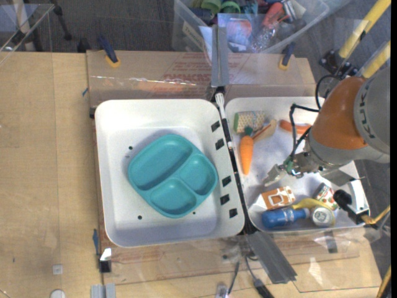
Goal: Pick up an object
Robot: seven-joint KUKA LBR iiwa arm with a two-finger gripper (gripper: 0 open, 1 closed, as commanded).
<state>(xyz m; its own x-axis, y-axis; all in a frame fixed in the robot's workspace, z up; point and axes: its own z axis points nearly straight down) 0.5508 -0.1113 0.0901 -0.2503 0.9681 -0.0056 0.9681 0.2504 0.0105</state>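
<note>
The hand [280, 170] hangs in the right bin [353, 104], above the orange carton [277, 198]; finger state cannot be told. Centre over one item, then descend vertically.

Two white bins [111, 166], one teal plate [172, 174], one carrot [246, 154].

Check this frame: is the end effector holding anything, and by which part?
It cannot be told. The end effector hangs low in the right white bin, above the small orange-and-white carton, but no object is visibly between its tips.
</note>
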